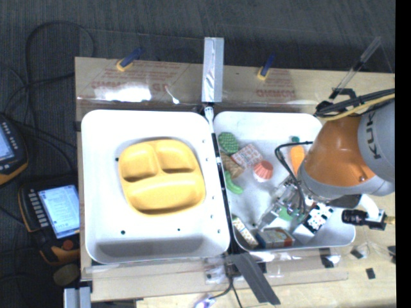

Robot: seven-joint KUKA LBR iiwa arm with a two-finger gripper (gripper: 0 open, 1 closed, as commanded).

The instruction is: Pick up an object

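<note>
Camera view is looking down on bench, tan board w/ two shallow white bins sitting side by side, touching at a centre seam. Left bin is carrying a yellow divided tray, three compartments, lying flat near bin's middle. Right bin is holding the clutter. Arm is reaching in from right, orange band bulking over bin's right half, grey link above it, cables trailing off top right. Gripper is hanging low over bin's lower middle, metal fingers pointing down-left toward a small box; too blurred + glinty to tell spread or closed — cannot tell, and nothing is showing clearly between them.

Objects in right bin, biggest first: green round item is lying at upper left by the seam; tan checkered packet is resting just beside it, lower right; brown piece is sitting against seam below that; pink-red cupcake-like thing is standing apart to the right; green leaf-like bit is lying under the brown piece. Red-green small box is lying at bottom wall, just below gripper. Black-white dice-like cube is sitting near bin's lower right, partly under arm. Orange item is peeking out at arm's left edge.

Off bench, left: handheld screen is glowing on dark floor
</note>
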